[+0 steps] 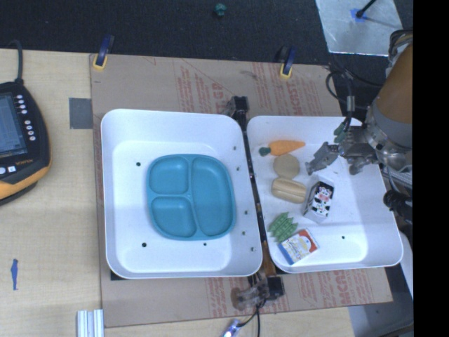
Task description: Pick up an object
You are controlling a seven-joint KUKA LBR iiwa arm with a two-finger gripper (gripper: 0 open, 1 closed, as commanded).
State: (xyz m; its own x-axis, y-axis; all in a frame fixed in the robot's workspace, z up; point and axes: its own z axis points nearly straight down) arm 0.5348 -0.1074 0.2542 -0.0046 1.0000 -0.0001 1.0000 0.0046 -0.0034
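We see tool [342, 157] over right bin [365, 248], fingers spread open, nothing between them. Pickable items lie in that bin, left of tool: carrot [286, 147] at far side, round tan piece [286, 166], wooden block [289, 189], black-and-white carton [321, 201] just near of tool, green piece [283, 225], small packet [298, 246] nearest. Left bin [126, 251] holds blue divided plate [190, 196].
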